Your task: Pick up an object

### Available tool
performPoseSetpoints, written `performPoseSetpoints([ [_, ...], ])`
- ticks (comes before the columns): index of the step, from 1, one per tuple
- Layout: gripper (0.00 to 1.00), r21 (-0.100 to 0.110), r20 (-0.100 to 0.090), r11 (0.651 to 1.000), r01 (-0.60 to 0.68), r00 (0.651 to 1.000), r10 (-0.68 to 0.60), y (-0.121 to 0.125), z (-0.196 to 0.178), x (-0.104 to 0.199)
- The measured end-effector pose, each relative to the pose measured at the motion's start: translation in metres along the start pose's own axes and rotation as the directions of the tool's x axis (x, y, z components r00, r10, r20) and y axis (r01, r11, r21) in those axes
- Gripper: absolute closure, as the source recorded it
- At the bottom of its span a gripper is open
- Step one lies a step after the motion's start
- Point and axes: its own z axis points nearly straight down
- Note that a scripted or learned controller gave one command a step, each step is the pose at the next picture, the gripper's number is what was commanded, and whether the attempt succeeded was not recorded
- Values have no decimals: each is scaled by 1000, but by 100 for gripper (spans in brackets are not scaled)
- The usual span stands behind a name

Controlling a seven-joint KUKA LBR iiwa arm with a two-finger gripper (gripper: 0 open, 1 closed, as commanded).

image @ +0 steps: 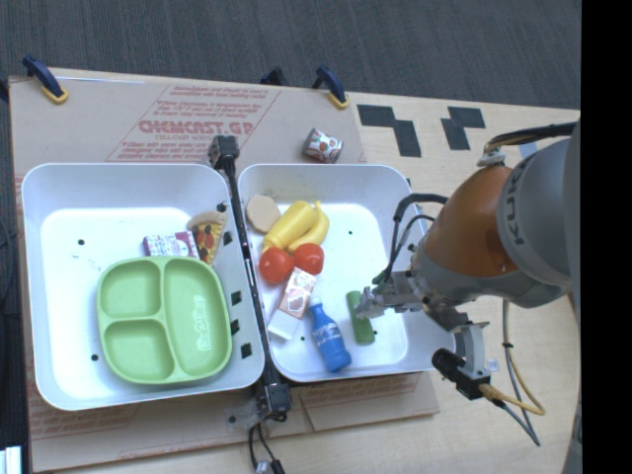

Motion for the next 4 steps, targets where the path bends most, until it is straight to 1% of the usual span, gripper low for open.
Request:
performPoseSetpoints([
  [1, 100, -5, 1, 1000, -6, 1000, 6, 31, -128, 31],
  [2, 100, -1, 1, 1000, -6, 1000, 6, 98, -90, 39],
  [3, 0, -2, 1, 1000, -6, 1000, 6, 98, -91, 38],
  [4, 0, 1, 0, 1000, -6, 1000, 6, 32, -88, 78],
])
